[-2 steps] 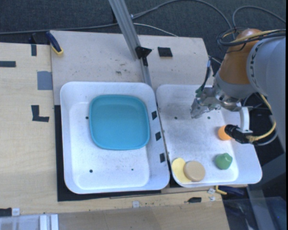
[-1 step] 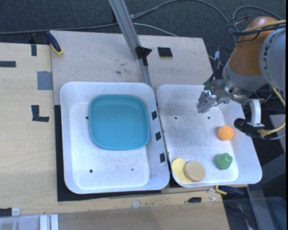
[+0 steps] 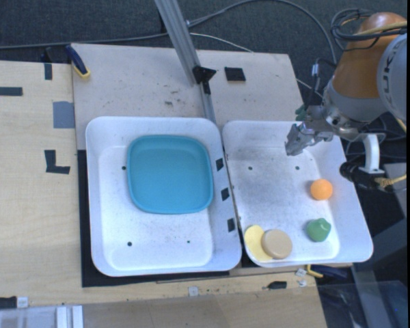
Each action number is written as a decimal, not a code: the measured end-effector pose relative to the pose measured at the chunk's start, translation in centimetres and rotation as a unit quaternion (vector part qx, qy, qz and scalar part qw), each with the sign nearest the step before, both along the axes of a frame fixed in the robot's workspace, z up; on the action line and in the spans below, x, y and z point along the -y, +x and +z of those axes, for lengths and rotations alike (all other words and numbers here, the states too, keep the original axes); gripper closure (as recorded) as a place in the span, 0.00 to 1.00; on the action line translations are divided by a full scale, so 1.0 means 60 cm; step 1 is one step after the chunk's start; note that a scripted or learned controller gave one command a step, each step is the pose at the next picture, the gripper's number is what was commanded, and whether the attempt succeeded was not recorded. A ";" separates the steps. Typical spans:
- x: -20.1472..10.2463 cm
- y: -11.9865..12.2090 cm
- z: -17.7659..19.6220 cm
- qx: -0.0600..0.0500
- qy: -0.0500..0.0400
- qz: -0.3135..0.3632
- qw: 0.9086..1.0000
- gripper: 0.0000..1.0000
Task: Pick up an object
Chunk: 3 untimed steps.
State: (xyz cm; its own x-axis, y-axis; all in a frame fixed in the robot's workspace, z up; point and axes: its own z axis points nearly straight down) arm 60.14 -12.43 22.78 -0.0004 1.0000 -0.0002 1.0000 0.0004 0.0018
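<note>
Reaching in from the right, the arm (image 3: 369,60) places the pincer (image 3: 297,144) over the upper part of the right bin (image 3: 273,176); its opening cannot be judged at this angle, and nothing is seen held. An orange ball (image 3: 321,189) lies near the bin's right wall, a green object (image 3: 318,229) below it. A tan disc (image 3: 277,243) overlaps a yellow piece (image 3: 254,240) at the lower edge. The left bin (image 3: 106,217) contains a blue plate (image 3: 169,173)
</note>
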 end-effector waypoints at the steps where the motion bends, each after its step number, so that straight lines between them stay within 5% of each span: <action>1: -0.095 -0.025 -0.010 -0.001 0.001 0.002 1.000 1.00; 3: -0.263 -0.097 -0.018 -0.001 0.001 0.002 1.000 1.00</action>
